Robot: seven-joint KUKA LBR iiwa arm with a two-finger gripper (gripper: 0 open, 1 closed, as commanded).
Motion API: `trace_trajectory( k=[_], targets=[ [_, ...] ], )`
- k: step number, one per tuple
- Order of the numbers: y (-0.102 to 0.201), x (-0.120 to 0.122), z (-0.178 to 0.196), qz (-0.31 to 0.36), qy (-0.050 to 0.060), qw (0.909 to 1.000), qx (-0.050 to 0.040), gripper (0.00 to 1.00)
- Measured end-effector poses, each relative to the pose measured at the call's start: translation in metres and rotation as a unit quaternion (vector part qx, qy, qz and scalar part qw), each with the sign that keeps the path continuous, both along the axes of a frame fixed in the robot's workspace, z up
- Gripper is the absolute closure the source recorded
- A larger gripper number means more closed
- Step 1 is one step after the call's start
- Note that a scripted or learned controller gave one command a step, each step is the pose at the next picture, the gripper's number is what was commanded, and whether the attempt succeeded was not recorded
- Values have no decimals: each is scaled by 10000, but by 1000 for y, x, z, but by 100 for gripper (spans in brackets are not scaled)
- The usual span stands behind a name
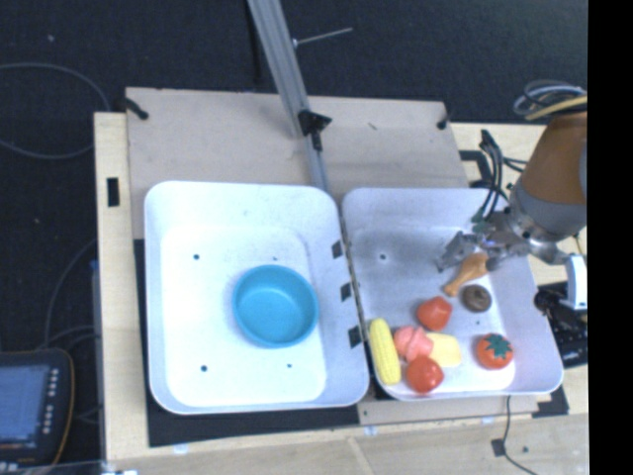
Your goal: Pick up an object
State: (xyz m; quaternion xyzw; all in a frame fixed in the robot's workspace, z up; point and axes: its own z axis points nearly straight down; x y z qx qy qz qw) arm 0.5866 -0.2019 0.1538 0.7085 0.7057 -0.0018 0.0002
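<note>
2 bins (168, 216), 1 blue bowl (275, 305), approx 8 toy foods (433, 314)

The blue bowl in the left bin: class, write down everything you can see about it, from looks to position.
The blue bowl is round, a single bright sky-blue colour, and looks like smooth plastic. It stands upright with its opening facing up, and nothing is visible inside it. It rests on the floor of the left white bin, roughly at the middle and a little toward the near right side. No other object touches it; the toy foods lie in the other bin, and the gripper is over there too.

No readable text, labels, numbers — bins, bench, toys all unmarked.
</note>
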Motion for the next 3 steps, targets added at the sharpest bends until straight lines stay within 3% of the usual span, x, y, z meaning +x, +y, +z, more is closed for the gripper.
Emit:
trace_trajectory(
  k=[1, 2, 3],
  targets=[
    [-1, 2, 16, -5, -50, 10000, -2, 100],
    [-6, 9, 81, 49, -53, 10000, 11, 100],
    [-7, 10, 92, 49, -35, 10000, 13, 100]
  ],
)
